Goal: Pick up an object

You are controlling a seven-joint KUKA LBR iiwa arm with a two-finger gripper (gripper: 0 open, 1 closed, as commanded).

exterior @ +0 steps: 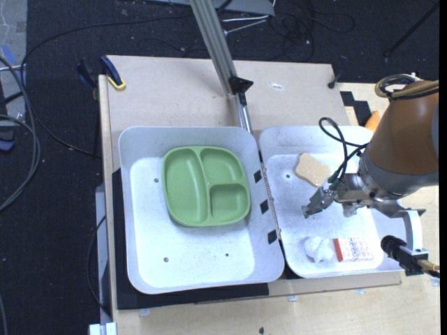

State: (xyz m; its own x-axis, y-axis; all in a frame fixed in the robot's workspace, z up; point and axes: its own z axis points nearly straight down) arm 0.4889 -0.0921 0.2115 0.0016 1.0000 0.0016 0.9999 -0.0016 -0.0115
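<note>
1. Two shallow white bins sit side by side on my bench: left bin (pixel 140 257) carries a pale green plastic divided plate with three compartments (pixel 207 185), right bin (pixel 279 142) carries the loose small stuff
2. Candidates in the right bin: tan, sponge-like square block (pixel 311 169) near the back, crumpled white wad of paper or cloth (pixel 318 249) toward the front, small flat white packet with red print (pixel 354 248) just beside the wad
3. Gripper (pixel 313 206) is low over the middle of the right bin, between the tan block and the white wad, tip pointing left; it looks close to the bin floor but I can't confirm contact
4. Fingers: can't tell whether they're apart or together, dark tip is too small and blurred; nothing visible between them
5. Progress, my call: pick not done yet, all three items lie on the bin floor, arm only in approach position; grasp and lift are left
6. Target unclear: block and wad are both near the tip
7. Writing: red print on the packet, not legible; no brand readable anywhere else
</note>
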